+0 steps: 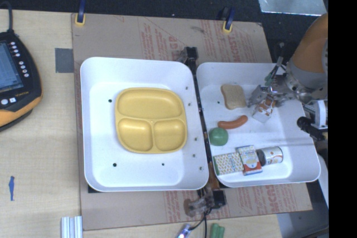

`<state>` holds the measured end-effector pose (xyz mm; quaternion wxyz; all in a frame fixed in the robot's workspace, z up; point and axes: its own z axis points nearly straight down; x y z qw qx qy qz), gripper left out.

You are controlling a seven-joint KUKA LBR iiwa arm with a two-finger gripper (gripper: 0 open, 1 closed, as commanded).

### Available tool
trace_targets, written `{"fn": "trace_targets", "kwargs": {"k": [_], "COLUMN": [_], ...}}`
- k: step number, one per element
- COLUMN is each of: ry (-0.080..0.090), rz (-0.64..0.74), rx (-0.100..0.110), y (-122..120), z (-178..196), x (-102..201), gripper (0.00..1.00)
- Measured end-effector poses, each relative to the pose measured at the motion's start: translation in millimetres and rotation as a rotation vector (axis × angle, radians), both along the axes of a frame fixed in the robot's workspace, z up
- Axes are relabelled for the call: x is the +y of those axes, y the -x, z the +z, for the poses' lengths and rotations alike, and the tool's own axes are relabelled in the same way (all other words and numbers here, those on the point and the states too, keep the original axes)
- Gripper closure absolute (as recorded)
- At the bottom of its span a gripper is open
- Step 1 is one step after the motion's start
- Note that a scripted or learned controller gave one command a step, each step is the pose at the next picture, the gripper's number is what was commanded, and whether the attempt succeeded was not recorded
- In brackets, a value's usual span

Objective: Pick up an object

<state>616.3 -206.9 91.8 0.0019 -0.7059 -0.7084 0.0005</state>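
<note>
- Two white bins sit side by side; the left bin (95, 120) holds a yellow tray (150, 119).
- Right bin (301, 170) has bare floor at its right.
- Gripper (266, 98) sits low at upper right, touching a small packet (263, 111); how wide, I cannot tell.

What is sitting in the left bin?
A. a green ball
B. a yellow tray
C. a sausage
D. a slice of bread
B: the yellow tray, split into three sections, lies in the left bin; the sausage, green ball and bread are all in the right bin.
</note>
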Motion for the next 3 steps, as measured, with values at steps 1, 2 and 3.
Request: {"fn": "trace_targets", "kwargs": {"k": [1, 2, 3], "ry": [0.0, 0.001, 0.001], "rz": [0.003, 0.002, 0.001], "rx": [0.0, -0.001, -0.001], "y": [-0.5, 25.5, 28.2], "z": [11.0, 72.1, 113.9], "x": [-0.6, 64.3, 139.3], "gripper": [1.0, 1.0, 1.0]}}
